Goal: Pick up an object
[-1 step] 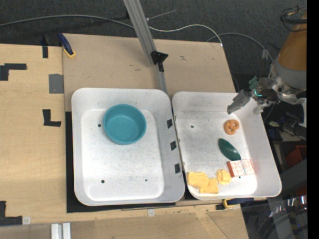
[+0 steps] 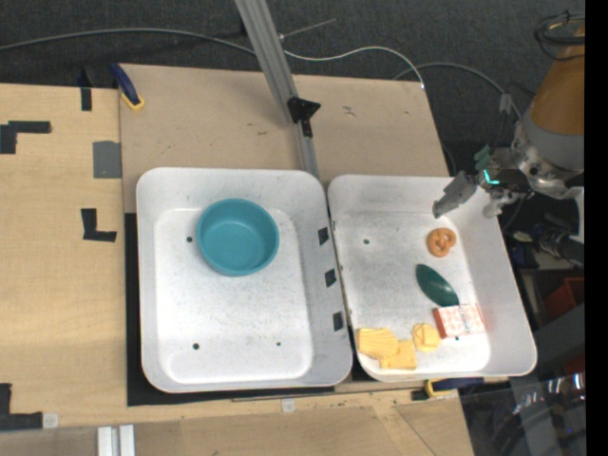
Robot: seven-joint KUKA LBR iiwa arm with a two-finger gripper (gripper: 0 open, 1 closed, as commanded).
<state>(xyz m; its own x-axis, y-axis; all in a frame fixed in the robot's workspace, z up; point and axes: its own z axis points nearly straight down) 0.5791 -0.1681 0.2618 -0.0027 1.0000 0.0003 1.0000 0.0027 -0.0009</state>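
My gripper (image 2: pixel 469 196) hovers over the far right part of the right bin (image 2: pixel 380 207), with one grey finger (image 2: pixel 452 196) pointing left and nothing seen between the fingers. Just below it lies a small orange round object (image 2: pixel 440 242). Further down the bin are a dark green oval object (image 2: pixel 437 284), a red and white box (image 2: pixel 460 320) and yellow pieces (image 2: pixel 389 346) near the front edge. A teal bowl (image 2: pixel 237 237) sits in the left bin (image 2: pixel 171 293).
A slanted metal pole (image 2: pixel 275 65) rises behind the bins. Cables run across the dark floor at the back. Black tape marks and a blue-yellow clip (image 2: pixel 127 86) lie on the bench to the left.
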